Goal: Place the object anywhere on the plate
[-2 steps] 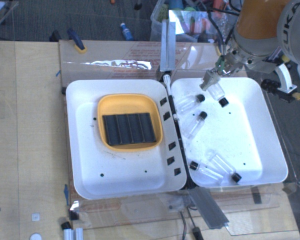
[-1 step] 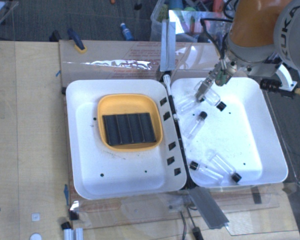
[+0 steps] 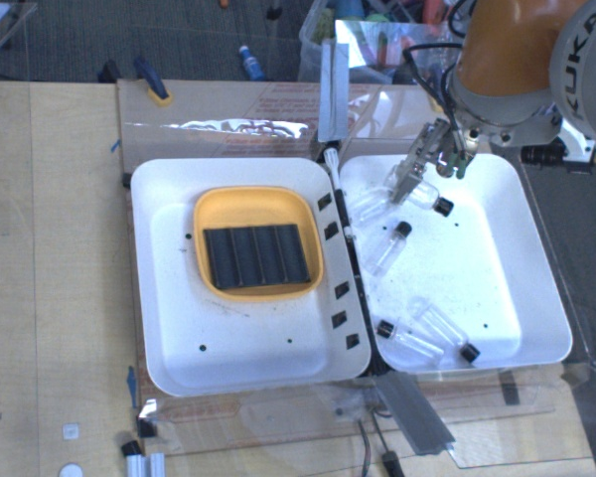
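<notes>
One fixed camera, high above the bench.
It looks down at a slant on both bins (image 3: 149, 296), arm (image 3: 521, 38) entering from the right.

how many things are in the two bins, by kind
yellow plate: 1
dark ribbed block on the plate: 1
clear vials with black caps: 4, as far as I can tell; they are see-through against the white right bin (caps at)
total: 6
</notes>
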